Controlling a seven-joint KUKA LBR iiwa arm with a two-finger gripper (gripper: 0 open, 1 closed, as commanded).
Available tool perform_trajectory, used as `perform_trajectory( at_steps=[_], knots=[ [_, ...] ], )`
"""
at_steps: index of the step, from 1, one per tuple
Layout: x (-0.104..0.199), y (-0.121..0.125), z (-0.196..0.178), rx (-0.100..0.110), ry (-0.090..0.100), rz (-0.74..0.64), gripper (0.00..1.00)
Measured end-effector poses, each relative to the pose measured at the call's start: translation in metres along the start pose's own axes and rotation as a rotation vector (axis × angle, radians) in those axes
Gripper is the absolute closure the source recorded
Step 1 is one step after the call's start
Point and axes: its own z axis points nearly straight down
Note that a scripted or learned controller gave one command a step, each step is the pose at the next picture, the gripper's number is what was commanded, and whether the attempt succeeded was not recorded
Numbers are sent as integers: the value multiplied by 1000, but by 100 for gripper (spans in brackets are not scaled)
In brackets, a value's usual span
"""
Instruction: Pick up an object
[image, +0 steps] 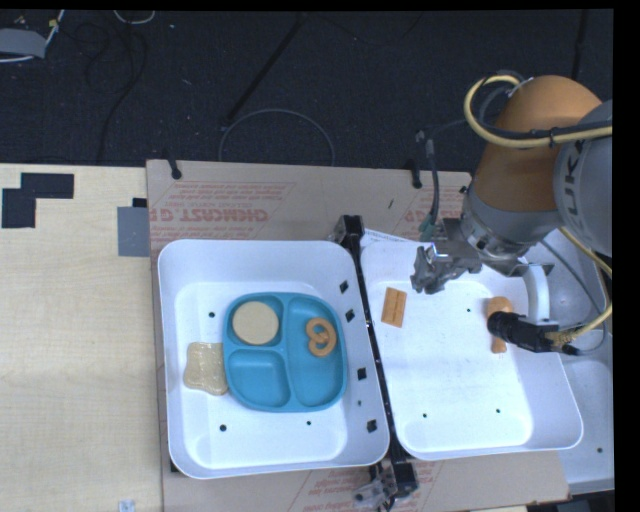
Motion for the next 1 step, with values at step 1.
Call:
perform_trajectory(
  at_steps=[1],
  knots=[
    [60,-5,15,3,1,0,100]
  ],
)
